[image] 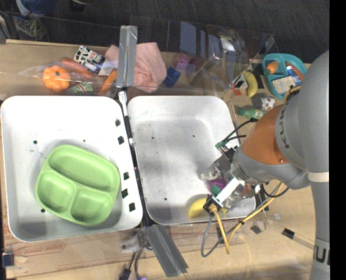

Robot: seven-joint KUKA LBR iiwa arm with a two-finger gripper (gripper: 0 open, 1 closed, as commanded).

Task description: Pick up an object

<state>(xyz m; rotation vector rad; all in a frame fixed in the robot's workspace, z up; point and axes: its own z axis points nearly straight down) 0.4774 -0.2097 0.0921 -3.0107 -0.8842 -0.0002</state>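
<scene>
Two shallow white bins sit side by side in the camera view. The left bin (21, 127) holds a green divided plate (77, 184), while the right bin (173, 127) is bare across most of its floor. The arm comes in from the right, and the gripper (218, 177) is low in the right bin's near right corner.

A yellow object (196, 207), perhaps a toy banana, lies just beside the gripper, below and to its left in the view, close against the bin's near wall. Its long axis looks to run roughly along that wall. A small magenta piece (218, 185) shows right at the gripper and is mostly covered by it, so I cannot name it.

I cannot tell whether the gripper is wide, narrow or closed on anything, because the wrist hardware masks it. The yellow object's right end is also hidden. Judging by position, the magenta piece is the likelier target, and nothing looks lifted yet
</scene>
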